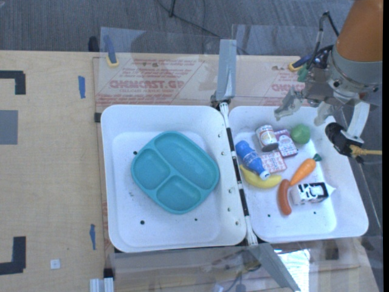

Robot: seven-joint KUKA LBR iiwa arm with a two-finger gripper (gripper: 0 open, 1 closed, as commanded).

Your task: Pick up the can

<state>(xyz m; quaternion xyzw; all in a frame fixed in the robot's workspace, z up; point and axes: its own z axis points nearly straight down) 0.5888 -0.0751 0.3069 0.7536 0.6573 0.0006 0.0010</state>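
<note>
can (265,138) upright in right bin | gripper (304,102) jaws' state unclear, arm cut off

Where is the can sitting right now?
The can stands in the right bin, near its back-left corner, just above the blue bottle and left of the green ball.

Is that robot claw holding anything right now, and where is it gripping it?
Nothing is held. The gripper hangs above the right bin's far edge; the can lies untouched in that bin.
</note>
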